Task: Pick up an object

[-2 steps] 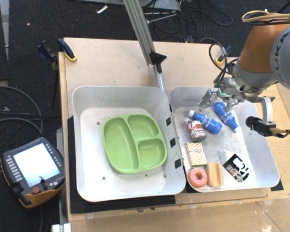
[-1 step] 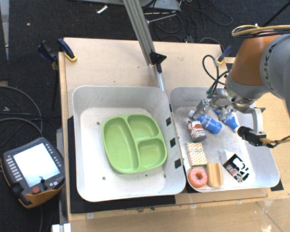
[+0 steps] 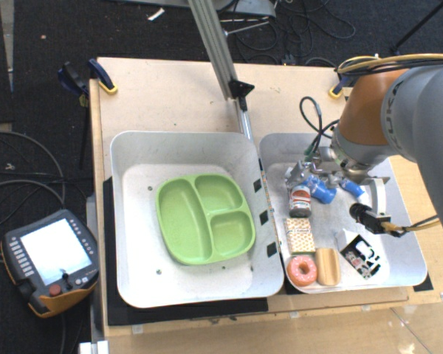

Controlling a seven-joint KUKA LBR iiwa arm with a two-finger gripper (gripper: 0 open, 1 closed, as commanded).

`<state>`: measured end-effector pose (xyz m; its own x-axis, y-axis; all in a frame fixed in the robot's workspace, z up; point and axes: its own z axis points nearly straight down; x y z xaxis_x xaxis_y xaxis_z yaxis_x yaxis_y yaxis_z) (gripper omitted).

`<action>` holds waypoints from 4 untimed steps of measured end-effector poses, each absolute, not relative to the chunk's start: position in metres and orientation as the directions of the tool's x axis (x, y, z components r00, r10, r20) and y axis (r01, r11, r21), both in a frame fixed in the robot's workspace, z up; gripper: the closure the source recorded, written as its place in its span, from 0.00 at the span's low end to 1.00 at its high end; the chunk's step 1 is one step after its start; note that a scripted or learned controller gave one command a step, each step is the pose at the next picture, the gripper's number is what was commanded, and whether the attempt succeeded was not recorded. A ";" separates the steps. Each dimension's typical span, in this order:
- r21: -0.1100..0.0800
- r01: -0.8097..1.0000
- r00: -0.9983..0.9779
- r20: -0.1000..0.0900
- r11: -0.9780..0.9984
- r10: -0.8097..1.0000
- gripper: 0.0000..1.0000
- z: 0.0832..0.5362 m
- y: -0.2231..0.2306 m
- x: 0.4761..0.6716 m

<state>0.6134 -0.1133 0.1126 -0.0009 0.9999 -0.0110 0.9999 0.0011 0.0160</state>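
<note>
small bottle (image 3: pixel 300 201), dark-labelled, print unreadable, just below end effector (image 3: pixel 308 174)

Small dark bottle (image 3: pixel 300 201), red-white label, lying in right bin (image 3: pixel 406 264); patterned packet (image 3: pixel 300 236), pink doughnut (image 3: pixel 303 271) below.

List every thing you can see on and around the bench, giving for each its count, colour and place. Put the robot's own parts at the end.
Bins: 2, white, side by side on the bench.
Divided plate: 1, green, three compartments, in the left bin.
Doughnut: 1, pink, near corner of the right bin.
Bread-like block: 1, tan, beside the doughnut.
Patterned packet: 1, red and cream, above the doughnut.
Small can: 1, dark with red label, under the gripper.
Black-and-white card: 1, right bin, near right.
Blue pieces: 2, right bin, by the gripper.
Pendant: 1, orange and grey, on the floor left.
Arm: 1, grey and orange, over the right bin.
Gripper: 1, metal.
</note>
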 end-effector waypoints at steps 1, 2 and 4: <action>0.031 1.000 0.000 -0.014 0.000 1.000 0.00 0.107 -0.118 0.622; 0.002 1.000 0.000 -0.001 0.000 1.000 1.00 0.106 -0.113 0.614; 0.007 1.000 -0.004 -0.001 0.004 1.000 1.00 0.226 -0.101 0.612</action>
<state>0.6120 -0.1010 0.2262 -0.0041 1.0000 -0.0011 1.0000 0.0041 0.0071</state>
